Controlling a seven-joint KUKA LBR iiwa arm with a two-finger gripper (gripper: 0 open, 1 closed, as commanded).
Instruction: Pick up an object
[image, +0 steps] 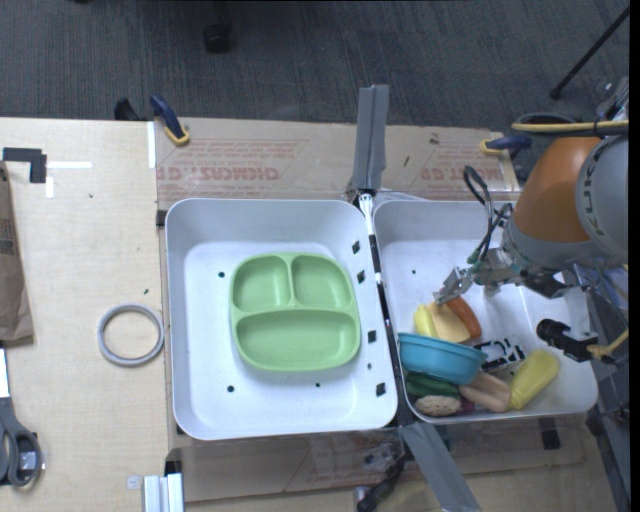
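My jaws (455, 288) hung in the right bin (420, 235); whether they were open or closed, I could not tell. Just below them lay a smooth orange carrot (462, 318) beside a yellow banana (428, 322), crowded against a glossy blue bowl (440, 357). The bin's far half lay bare.

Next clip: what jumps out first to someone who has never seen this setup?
The green divided plate lies alone in the left bin, the boldest shape in view. The right bin holds a crowded heap of toy food at its near end: a blue bowl, a yellow corn cob and an orange piece. The gripper hangs just above that heap, under the arm's orange band.
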